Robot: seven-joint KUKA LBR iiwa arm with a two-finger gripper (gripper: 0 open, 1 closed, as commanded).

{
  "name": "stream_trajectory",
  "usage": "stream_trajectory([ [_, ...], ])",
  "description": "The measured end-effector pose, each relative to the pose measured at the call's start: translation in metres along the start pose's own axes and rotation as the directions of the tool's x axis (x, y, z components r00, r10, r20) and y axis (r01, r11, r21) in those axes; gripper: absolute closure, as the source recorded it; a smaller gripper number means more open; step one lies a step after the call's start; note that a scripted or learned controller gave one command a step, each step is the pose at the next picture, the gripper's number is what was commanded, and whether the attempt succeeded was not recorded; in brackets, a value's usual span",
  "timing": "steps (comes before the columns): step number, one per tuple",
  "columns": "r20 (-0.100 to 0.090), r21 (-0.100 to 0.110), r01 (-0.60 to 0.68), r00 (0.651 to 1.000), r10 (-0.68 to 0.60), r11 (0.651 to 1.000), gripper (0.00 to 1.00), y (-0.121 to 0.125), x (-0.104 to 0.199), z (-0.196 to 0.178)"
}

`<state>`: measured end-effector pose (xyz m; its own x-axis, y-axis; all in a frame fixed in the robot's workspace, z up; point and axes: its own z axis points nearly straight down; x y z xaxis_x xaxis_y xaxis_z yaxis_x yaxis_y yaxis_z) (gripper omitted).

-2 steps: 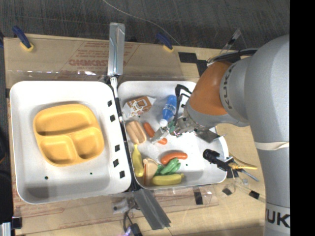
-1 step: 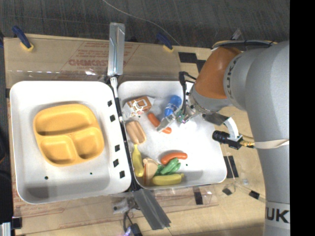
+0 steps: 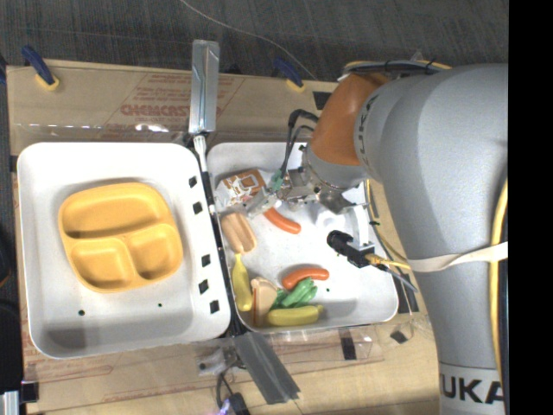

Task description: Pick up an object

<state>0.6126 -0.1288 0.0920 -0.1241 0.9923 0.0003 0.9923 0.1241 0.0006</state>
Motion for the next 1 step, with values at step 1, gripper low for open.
stream_trajectory([
  [1, 0.001, 0.0, 0.006, 1.0, -0.006, 1.0, 1.0, 0.0006, 0.0005, -0.0102],
])
